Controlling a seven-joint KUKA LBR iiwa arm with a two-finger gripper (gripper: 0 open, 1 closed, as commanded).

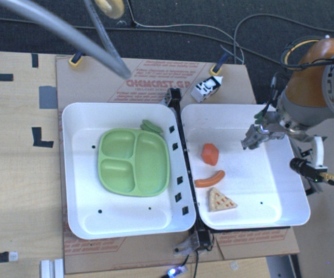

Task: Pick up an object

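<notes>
Gripper (pixel 252 139) is seen over the right bin (pixel 282 210), at about 1 o'clock of that bin's floor, near the right wall. Whether it is open or shut cannot be told, and nothing is seen held in it.

Three small toy foods lie on the bin's floor, at 8 to 9 o'clock from the gripper. The red piece (pixel 210 153) is nearest: a compact, rounded block, judged light and stiff, probably smooth plastic. It is best taken across its short sides. The sausage (pixel 209 179), orange and slightly curved, is below it; it could roll, so it should be taken across its middle. The wedge (pixel 220 201), tan and flat, lies lowest and offers little height for a grasp.

In the left bin (pixel 74 155) a green tray (pixel 133 161) with three compartments is placed.
</notes>
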